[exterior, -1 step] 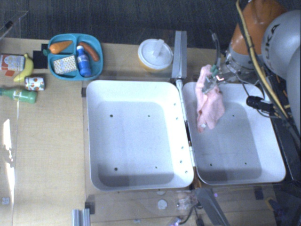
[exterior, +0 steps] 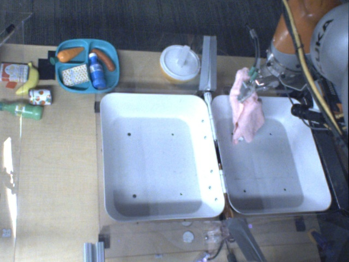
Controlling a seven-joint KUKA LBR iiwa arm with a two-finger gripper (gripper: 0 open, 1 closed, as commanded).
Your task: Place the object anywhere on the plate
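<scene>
Now my claw [exterior: 252, 84] is pinched on the soft pink cloth [exterior: 245, 112], which hangs over the right white bin [exterior: 305, 201]. I should carry it slowly, no shaking.

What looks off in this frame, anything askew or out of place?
A pink cloth hangs from the hand over the right bin. The divided blue plate sits far off, outside both bins, already crowded with toy food.
</scene>
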